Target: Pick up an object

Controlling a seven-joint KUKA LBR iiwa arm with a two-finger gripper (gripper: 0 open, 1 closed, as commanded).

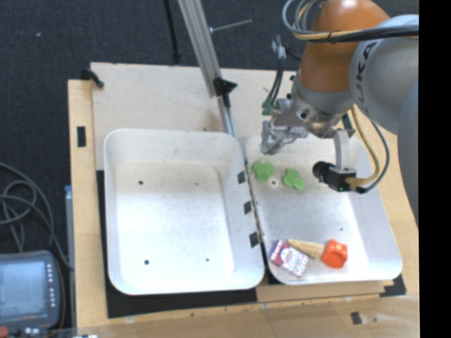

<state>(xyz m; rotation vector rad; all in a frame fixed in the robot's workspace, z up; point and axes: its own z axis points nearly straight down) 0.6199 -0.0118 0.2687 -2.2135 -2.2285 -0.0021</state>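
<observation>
In the upper part of the right bin [366, 255], two green pieces lie near the gripper [271, 145].
The nearer green piece [263, 170] sits just below it, hard by the bin's left wall; a straight descent, centred, suits best. I cannot tell the gripper's state.

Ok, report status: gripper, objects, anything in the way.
Gripper above right bin, back left corner. Nothing seen held. Green pieces just below it. Orange block, cone, packet at front edge.
</observation>
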